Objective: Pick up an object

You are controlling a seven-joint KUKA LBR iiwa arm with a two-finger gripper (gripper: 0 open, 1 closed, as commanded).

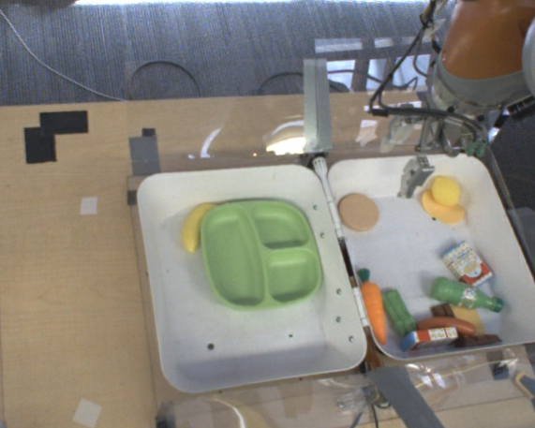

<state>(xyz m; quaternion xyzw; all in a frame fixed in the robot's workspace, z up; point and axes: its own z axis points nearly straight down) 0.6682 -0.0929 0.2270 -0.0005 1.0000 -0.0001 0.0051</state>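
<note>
Grey fingers [416, 177] hang beside yellow lemon [444, 191], gap unclear, holding nothing visible.

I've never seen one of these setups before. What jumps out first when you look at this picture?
Probably the big green divided plate lying in the left bin, with a banana peeking out at its left edge. Next, the grey and orange robot arm at the top right, its gripper poised over the right bin beside a yellow toy; small toy foods crowd that bin's near corner.
</note>
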